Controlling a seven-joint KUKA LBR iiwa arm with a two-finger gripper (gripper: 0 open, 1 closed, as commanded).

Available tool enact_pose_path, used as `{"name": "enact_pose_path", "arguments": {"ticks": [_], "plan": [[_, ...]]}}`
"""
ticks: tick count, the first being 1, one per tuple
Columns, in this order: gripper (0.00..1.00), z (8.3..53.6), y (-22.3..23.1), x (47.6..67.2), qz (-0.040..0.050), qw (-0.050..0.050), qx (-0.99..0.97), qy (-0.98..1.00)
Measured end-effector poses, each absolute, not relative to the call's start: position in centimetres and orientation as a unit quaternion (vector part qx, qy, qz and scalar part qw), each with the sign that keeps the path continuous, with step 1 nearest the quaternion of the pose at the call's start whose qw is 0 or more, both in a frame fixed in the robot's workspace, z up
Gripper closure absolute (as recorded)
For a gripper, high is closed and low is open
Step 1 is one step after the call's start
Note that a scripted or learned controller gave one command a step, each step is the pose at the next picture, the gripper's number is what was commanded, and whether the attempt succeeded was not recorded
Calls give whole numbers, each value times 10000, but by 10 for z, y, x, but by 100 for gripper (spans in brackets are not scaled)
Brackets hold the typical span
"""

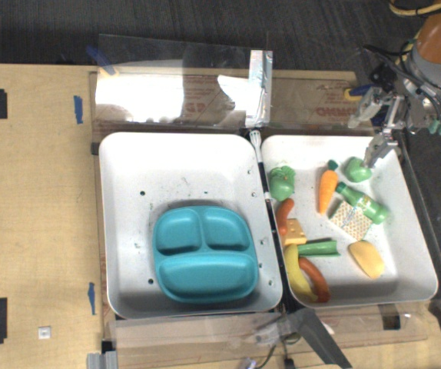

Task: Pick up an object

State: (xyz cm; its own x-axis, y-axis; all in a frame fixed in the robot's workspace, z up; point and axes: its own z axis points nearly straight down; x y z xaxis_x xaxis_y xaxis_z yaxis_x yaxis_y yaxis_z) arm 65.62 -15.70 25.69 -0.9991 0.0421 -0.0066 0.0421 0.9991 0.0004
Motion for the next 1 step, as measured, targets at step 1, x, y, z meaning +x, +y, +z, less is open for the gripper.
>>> {"name": "enact_pose_path", "arguments": {"ticks": [1], "plan": [[0,111,-156,631,14,-18,525,9986]]}}
